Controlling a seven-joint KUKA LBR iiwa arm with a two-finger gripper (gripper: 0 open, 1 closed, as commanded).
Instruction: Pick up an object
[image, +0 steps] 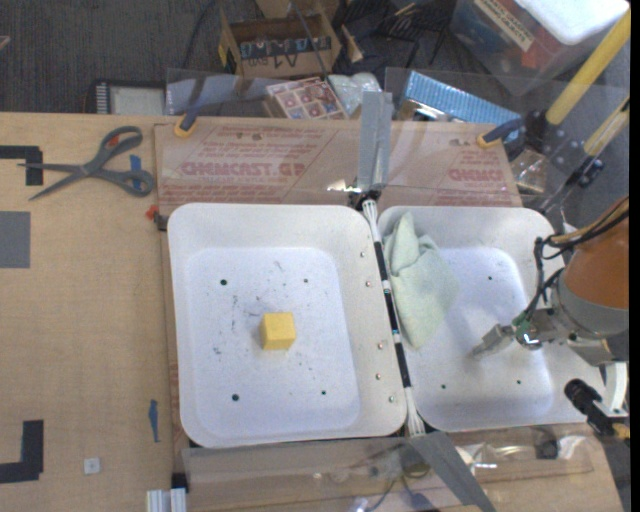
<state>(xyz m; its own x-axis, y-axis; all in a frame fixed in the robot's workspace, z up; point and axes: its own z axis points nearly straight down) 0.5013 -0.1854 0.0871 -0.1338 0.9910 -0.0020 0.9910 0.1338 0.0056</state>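
Note:
A small yellow cube (279, 331) lies near the middle of the left bin (200, 250). A pale green cloth (415, 285) is crumpled against the left wall of the right bin (500, 235). My gripper (492, 341) sits low over the floor of the right bin. It is just right of the cloth's lower end and apart from it. Nothing shows in its grasp. The arm, with its orange band (603, 272), comes in over the bin's right rim.
Scissors (100, 170) lie on the bench at the far left. A cardboard sheet (260, 165) lies behind the bins and a grey divider (374, 140) stands between them at the back. Dark specks dot the left bin's floor.

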